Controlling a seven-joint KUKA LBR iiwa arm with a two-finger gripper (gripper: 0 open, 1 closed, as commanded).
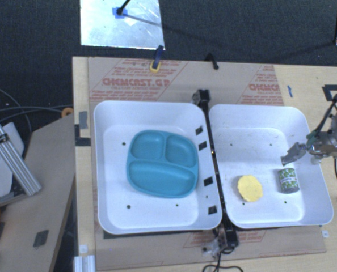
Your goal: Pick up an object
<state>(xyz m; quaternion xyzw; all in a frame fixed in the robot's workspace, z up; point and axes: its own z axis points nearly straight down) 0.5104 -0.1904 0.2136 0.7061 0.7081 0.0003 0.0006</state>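
Green-patterned can [289, 180] sits right under gripper [293, 154]; fingers' state I cannot tell. Approach step; next: descend straight, close on can.

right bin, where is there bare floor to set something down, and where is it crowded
In the right bin, the widest bare patch is the far half, from the divider across to the right wall. A smaller one lies near the divider, left of the yellow disc. It is crowded at the near right, where the gripper hangs just above the green can.
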